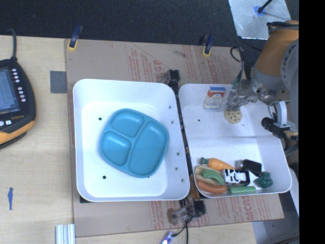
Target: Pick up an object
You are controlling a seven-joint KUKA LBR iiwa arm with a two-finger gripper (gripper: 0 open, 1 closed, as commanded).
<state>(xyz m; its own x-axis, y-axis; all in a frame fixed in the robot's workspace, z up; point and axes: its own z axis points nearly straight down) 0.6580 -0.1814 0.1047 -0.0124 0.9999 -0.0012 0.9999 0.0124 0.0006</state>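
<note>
End effector [234, 104] sits low in the right bin [264, 151], just above the cookie [233, 116], beside the small carton [215, 96].

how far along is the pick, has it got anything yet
Done: the arm has reached into the right bin, and the gripper sits at its far end, right above the cookie and beside the small carton. In hand: nothing that can be seen between the fingers. Left: closing on an object and lifting it. The toy pile at the near end and the blue plate in the left bin lie untouched.
</note>
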